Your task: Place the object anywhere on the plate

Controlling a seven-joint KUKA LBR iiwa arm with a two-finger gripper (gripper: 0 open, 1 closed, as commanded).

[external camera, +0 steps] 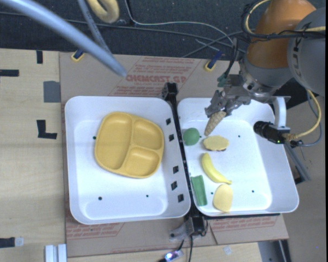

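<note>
Gripper [218,111] hangs over the right bin [262,162] at about its eleven o'clock corner, and a tan waffle-patterned cone [213,123] sits pinched between its fingers, point slanting down toward seven o'clock.

Largest in view, the left bin [82,162] carries the yellow divided plate [129,144] near its middle, three compartments facing up. The plate lies well apart from the cone, at roughly nine o'clock from it, across the black divider between the bins.

Loose items in the right bin all lie toward its left side. A yellow banana [213,169] lies near the middle. At six o'clock from it rests a pale yellow wedge [223,197]. A flat yellow piece [215,143] lies just below the cone's tip. A green stick [198,190] lies along the left wall, and a small green ball [191,136] sits at nine o'clock from the flat piece.
</note>
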